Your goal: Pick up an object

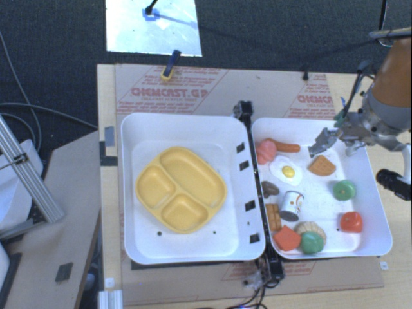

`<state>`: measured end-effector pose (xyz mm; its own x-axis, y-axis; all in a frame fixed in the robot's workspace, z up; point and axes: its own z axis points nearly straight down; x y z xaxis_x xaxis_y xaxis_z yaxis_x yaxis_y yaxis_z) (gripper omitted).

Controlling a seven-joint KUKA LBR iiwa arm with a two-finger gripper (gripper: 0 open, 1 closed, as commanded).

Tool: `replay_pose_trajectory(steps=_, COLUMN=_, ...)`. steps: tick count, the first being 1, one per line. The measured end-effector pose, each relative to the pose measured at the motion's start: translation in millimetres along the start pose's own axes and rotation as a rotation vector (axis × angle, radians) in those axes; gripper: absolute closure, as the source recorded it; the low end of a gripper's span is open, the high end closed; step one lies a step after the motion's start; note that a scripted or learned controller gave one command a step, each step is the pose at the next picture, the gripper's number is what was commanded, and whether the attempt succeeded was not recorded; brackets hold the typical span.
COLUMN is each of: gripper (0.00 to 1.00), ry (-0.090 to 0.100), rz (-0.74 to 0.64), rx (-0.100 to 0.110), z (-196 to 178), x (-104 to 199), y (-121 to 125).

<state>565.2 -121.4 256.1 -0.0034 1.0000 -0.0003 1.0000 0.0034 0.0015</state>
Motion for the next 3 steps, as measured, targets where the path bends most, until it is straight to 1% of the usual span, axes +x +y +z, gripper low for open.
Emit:
replay_pose_trajectory(steps=1, gripper=0.0, ry=-0.003, rz=0.004, rx=-0.013, z=-119, x=-6, y=-79)
replay_pose_trajectory(steps=2, gripper=0.0, ry=-0.005, rz=-0.002, rx=-0.021, z=-288, x=-8, y=-78)
replay_pose_trajectory(steps=3, gripper=1.0, ry=-0.003, rz=-0.006, rx=-0.008, z=-291, x=-7, y=-78)
